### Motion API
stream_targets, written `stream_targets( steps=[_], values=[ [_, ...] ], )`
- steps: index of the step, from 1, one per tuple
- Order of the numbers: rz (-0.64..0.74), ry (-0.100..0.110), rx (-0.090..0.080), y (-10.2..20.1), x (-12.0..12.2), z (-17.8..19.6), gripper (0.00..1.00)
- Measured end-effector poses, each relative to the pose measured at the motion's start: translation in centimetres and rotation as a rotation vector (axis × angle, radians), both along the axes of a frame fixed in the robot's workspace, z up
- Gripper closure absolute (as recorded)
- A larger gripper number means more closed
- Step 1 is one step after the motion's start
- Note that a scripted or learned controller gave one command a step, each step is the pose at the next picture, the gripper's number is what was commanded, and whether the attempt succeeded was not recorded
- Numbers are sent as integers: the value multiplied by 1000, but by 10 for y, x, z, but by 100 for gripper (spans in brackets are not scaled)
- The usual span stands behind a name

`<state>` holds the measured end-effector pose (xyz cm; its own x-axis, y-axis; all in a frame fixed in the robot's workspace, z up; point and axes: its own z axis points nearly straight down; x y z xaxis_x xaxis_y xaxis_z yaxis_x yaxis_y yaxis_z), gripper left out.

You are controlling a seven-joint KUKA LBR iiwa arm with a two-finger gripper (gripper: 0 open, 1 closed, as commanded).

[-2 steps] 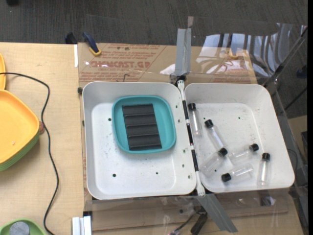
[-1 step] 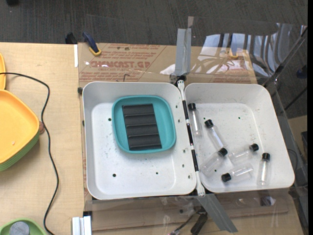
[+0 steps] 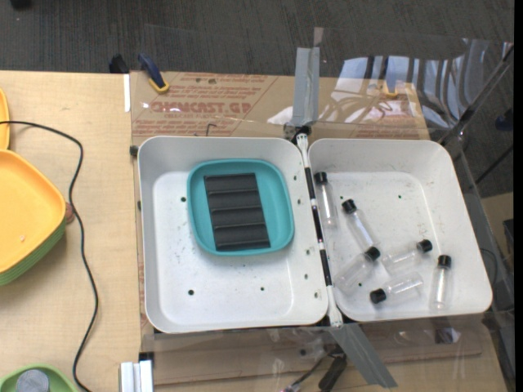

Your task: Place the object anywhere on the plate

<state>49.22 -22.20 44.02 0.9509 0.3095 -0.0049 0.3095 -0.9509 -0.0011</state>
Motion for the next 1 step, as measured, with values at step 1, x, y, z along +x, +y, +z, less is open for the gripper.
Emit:
stream_targets(
  steps=[1],
  values=[
    [-110, -1, 0, 0, 3, 1, 0]
  ],
)
